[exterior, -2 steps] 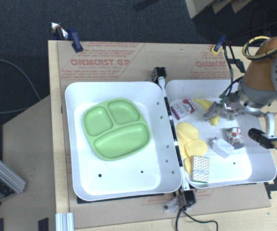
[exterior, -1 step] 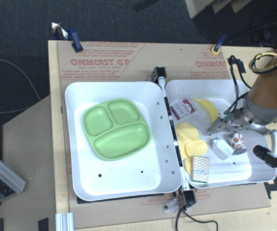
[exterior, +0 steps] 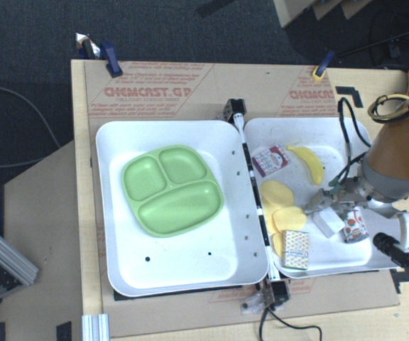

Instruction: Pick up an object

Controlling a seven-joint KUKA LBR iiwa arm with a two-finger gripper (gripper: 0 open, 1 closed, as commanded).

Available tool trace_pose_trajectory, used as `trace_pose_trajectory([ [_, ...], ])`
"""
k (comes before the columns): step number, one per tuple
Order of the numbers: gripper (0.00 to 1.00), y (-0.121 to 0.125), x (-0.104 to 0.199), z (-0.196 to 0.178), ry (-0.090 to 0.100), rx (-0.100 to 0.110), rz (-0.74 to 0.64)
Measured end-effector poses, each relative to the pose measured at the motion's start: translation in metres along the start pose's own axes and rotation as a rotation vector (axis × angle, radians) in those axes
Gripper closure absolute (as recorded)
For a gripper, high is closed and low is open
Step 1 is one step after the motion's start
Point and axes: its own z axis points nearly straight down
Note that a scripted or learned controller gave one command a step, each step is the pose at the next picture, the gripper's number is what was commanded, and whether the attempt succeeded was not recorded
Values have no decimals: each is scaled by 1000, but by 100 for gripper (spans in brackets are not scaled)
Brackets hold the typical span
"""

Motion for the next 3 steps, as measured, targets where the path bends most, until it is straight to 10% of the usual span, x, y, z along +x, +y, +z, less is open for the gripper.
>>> trace_pose_trajectory([
  [1, 0, 88, -28, -1, -2, -3, -2],
  [2, 0, 107, 23, -1, -2, -4, -2],
  [3, 100, 107, 23, -11, -4, -6, -3],
])
